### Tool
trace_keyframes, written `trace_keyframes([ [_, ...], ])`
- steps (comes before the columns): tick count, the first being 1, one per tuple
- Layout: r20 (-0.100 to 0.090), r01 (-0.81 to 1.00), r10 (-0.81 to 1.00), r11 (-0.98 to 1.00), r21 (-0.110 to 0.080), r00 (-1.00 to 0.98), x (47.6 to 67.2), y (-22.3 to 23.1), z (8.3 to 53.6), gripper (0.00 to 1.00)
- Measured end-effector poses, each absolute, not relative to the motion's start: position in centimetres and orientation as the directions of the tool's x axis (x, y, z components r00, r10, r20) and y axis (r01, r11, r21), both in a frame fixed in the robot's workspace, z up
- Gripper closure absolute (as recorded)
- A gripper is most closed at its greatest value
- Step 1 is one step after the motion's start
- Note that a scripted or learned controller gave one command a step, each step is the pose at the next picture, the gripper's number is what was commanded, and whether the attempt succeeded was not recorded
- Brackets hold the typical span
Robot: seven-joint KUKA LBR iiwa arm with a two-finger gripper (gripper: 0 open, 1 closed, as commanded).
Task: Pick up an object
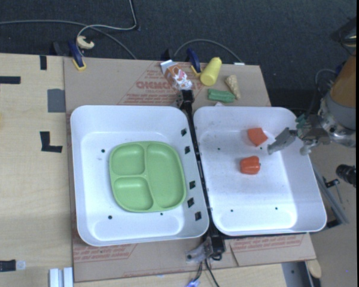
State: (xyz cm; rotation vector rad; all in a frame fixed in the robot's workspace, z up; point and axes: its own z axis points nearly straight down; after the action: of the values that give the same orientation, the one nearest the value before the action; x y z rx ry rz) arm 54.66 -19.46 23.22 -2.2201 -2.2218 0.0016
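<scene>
We see the pincer over the right side of the right bin, reaching in from the right on the grey arm; we cannot tell how it is set, and nothing shows in its hold. Two orange-red pieces lie left of it on the bin floor: an orange block just beside the tip, slightly farther back, and a red piece nearer to us and a little more to the left. We judge the block the closer target, calling for a short move left. Neither piece shows a clear long axis. The left bin holds a green divided tray. Beyond the bins, on the table's cardboard sheet, sit a yellow object, a green piece and a small packet; red print on the cardboard is upside down, unreadable.
</scene>
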Motion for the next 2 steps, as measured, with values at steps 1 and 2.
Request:
trace_keyframes([
  [1, 0.000, 1.000, 1.000, 0.003, 0.006, -0.003, 59.7, -16.1, 8.7, 0.00],
  [2, -0.002, 1.000, 1.000, 0.001, 0.005, -0.001, 57.9, -13.1, 8.7, 0.00],
])
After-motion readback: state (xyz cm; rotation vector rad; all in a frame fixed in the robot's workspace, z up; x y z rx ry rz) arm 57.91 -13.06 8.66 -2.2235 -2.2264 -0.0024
